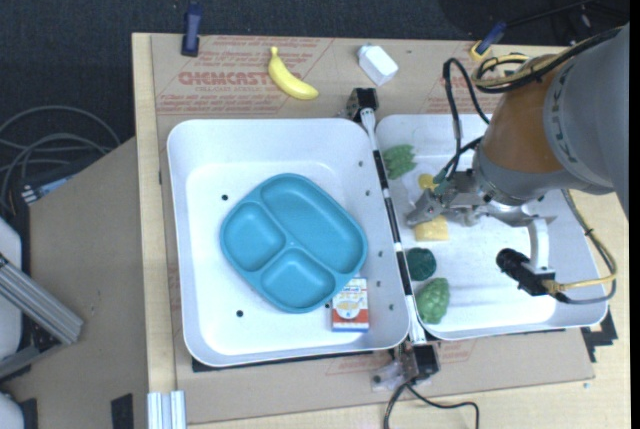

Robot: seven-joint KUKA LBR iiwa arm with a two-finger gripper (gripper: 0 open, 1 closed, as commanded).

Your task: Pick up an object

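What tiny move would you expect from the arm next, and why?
Probably a short drop straight down: the end effector hovers in the right bin just above the yellow block, which lies apart from the green pieces nearby.

The two-finger metal gripper (425, 210) is small and blurred at its tips, so whether its fingers touch the pale yellow block (432, 230) just below them cannot be told. Behind the gripper, the grey arm with the orange band (545, 132) is cut off by the right edge and hides much of the right-hand shallow white bin (470, 315). A small yellow object (428, 182) just above the gripper is partly hidden and too small to identify.
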